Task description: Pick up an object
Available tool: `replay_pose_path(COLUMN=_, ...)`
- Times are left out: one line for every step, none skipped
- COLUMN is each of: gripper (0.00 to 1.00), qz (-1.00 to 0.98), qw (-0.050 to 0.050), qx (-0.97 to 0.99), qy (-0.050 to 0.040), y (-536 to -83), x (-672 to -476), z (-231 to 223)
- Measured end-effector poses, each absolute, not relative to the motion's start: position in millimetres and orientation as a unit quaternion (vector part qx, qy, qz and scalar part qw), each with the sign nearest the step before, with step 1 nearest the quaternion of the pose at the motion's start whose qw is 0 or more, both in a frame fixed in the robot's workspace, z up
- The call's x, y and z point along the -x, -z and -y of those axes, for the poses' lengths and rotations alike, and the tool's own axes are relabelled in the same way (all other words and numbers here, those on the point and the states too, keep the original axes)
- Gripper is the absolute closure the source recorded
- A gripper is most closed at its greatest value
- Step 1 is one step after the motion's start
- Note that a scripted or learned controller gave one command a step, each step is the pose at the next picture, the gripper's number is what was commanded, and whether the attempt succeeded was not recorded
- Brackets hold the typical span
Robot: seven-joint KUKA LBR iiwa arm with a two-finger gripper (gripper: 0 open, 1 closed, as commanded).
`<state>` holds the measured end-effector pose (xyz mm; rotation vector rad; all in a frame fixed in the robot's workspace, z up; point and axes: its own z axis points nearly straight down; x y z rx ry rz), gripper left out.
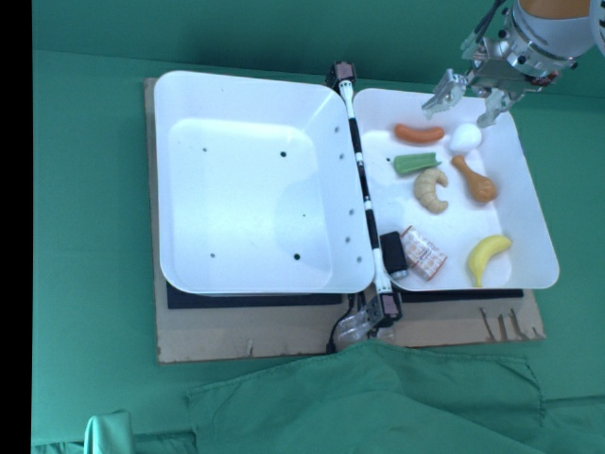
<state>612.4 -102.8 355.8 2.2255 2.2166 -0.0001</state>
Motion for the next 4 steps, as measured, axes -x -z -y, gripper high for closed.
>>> replay_pose_path(gripper=0.00, qz=-0.705, qw=-0.002, qx=-0.709, qy=0.0027, y=-297, x=-592.8, z=121)
replay_pose_path(gripper=0.00, qz=-0.706, qw=0.001, qx=-0.709, qy=0.0006, y=-300, x=-594.1, z=120)
replay_pose_path(gripper=0.00, qz=-0.706, qw=0.001, qx=-0.709, qy=0.0006, y=-300, x=-594.2, z=120)
replay_pose_path(gripper=0.00, qz=-0.709, qw=0.002, qx=-0.706, qy=-0.0022, y=-314, x=-621.8, z=51)
